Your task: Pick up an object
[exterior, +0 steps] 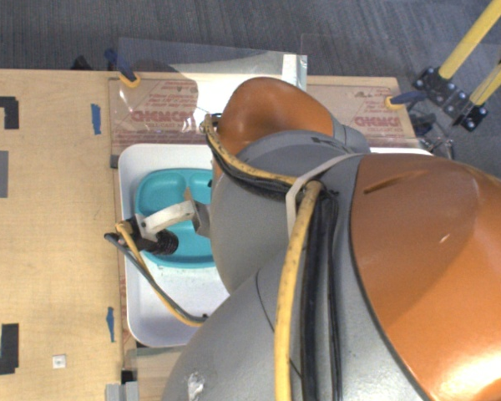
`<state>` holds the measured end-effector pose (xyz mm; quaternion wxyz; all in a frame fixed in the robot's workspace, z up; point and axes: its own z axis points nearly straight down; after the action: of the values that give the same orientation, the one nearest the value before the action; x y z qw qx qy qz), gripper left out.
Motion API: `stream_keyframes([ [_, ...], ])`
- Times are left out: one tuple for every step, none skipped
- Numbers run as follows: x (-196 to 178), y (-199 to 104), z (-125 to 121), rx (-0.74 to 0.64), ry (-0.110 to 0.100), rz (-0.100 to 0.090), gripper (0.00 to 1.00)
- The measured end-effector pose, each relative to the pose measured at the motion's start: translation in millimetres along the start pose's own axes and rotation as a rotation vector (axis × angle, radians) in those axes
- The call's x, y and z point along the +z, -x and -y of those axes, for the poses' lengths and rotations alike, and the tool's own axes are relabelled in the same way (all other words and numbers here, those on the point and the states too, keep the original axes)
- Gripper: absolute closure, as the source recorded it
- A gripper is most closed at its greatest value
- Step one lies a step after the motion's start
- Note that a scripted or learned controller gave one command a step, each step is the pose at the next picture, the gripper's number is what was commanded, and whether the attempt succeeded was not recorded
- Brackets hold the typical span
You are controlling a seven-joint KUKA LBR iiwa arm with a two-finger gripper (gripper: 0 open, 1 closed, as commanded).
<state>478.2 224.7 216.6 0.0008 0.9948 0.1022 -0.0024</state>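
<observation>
- Huge grey-and-orange arm (pixel 359 257) hogging the whole right side and middle of the frame, reaching in from the right toward the left-centre.
- Pale wooden bench (pixel 42 224) across the left side, with black corner marks (pixel 7 111) at the far left edge and a few scraps of blue tape (pixel 95 119).
- White bin (pixel 138 312) at left-centre, right half buried under the arm.
- Teal dish (pixel 163 192), the only pickable thing on show, lying in the upper part of that bin, right edge tucked under the arm.
- Gripper (pixel 200 217) down low over the teal dish, near its right side, mostly covered by the arm's own bulk. Honestly can't tell whether it's open or closed, or whether anything is actually grabbed.
</observation>
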Motion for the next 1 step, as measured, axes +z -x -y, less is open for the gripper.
stream_keyframes([
  [-157.5,-2.7,-6.9,0.016,-0.007,-0.015,1.0],
])
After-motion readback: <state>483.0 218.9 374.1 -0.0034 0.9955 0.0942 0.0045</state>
